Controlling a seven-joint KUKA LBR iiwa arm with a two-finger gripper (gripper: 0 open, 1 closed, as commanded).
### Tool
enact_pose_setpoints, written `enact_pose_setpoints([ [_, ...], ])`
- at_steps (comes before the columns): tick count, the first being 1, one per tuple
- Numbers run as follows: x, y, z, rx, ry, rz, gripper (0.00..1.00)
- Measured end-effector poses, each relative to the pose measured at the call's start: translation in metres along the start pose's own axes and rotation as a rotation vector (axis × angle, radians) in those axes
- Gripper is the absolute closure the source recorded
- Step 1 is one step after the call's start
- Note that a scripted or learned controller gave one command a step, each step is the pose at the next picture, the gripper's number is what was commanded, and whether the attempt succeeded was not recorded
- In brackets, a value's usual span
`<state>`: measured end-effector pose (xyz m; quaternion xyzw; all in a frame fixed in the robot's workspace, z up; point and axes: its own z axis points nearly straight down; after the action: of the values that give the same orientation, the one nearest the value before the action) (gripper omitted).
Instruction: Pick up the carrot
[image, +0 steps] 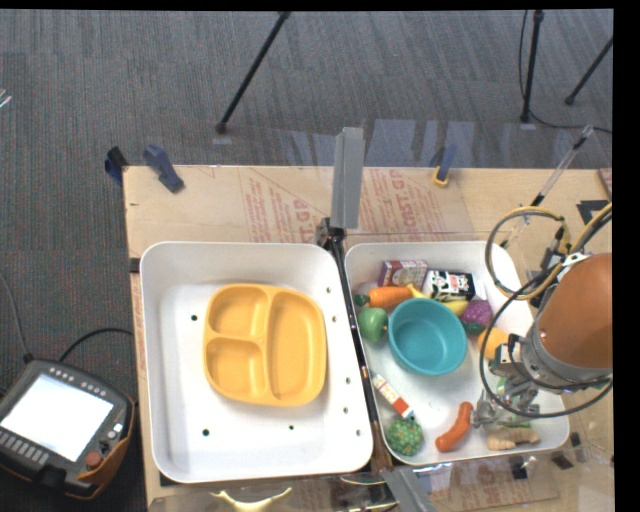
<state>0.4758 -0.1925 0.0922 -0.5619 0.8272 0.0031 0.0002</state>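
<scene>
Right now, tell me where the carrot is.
The carrot lies in the right bin, near its far wall, between the green pepper and the small cartons, just above the teal bowl.

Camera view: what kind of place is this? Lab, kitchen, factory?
Most likely a robotics lab test bench, not a kitchen. A board bench top bears two white bins, tripod legs stand on the carpet behind, and a teach pendant sits at lower left. The food, like the carrot, looks like toys.

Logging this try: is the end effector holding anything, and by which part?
Cannot be told: the end effector is low in the right bin, away from the carrot.
</scene>
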Motion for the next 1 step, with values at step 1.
enact_pose_setpoints([
  [1,-0.0121,0.0048,-0.0238,0.003,0.000,-0.052,1.00],
])
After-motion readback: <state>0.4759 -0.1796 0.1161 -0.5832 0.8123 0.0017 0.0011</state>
